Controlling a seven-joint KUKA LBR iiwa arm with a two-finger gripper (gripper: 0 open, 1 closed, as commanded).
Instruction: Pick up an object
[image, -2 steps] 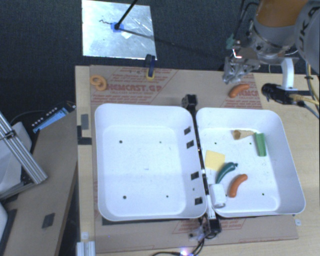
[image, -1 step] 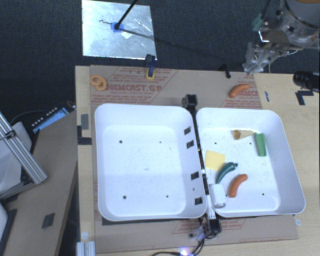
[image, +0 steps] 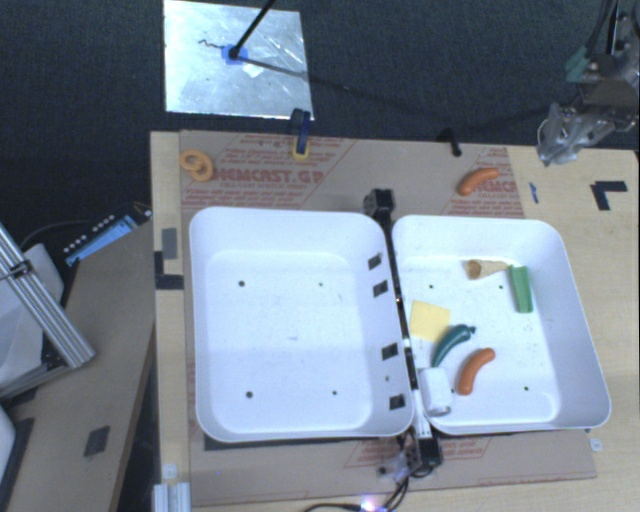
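Observation:
The right bin (image: 560, 262) holds a yellow cheese slice (image: 429, 320), a dark green pepper-like piece (image: 452, 342), an orange sausage (image: 475, 369), a green stick (image: 521, 288), a tan wedge (image: 485, 267) and a small white object (image: 436, 390) at its front left corner. My gripper (image: 566, 134) hangs at the top right of the camera view, beyond the bench's back edge and well clear of both bins. Nothing shows between its fingers.
The left bin (image: 290, 320) lies beside the right one. A second orange sausage (image: 478, 180) and an orange ring (image: 197, 164) lie on the cardboard behind the bins. A yellow-blue clamp (image: 300, 135) stands at the back edge. A metal frame (image: 40, 310) stands far left.

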